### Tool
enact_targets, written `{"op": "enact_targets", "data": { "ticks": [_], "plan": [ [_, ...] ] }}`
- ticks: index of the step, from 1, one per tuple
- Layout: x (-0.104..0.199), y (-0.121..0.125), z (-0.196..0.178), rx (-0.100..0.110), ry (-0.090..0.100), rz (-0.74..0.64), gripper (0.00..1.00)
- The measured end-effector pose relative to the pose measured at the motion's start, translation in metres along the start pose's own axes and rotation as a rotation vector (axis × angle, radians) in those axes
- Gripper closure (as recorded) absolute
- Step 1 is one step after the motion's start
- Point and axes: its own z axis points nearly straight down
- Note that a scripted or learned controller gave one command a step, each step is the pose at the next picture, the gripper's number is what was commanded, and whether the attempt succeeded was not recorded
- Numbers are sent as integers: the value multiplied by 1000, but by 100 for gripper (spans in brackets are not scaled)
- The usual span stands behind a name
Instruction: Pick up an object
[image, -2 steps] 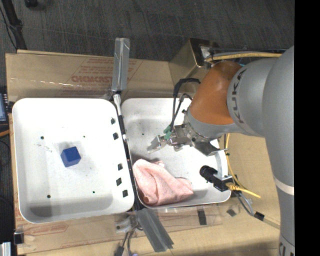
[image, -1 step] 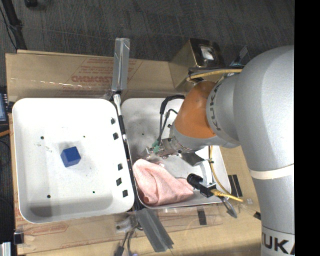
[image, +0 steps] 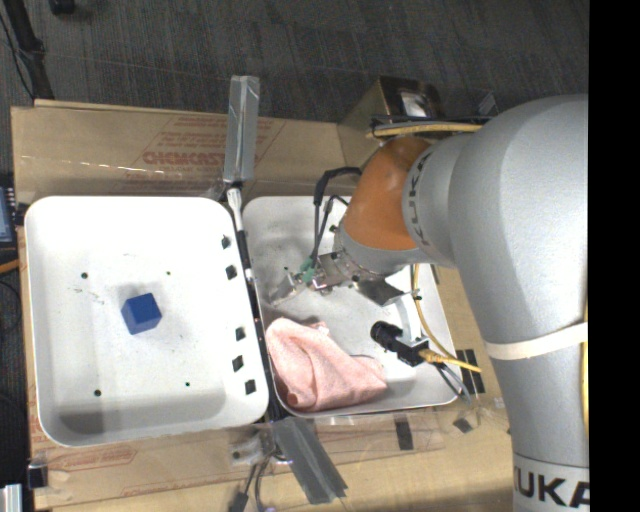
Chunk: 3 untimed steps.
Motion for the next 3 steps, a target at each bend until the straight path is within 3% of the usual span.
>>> {"op": "enact_targets", "data": {
  "ticks": [1,2,3],
  "plan": [
    [-12,-55,1,1,0,0,0],
    [6,-11,1,1,0,-54,0],
    [-20,-3,-11,-1,-1,217,0]
  ]
}}
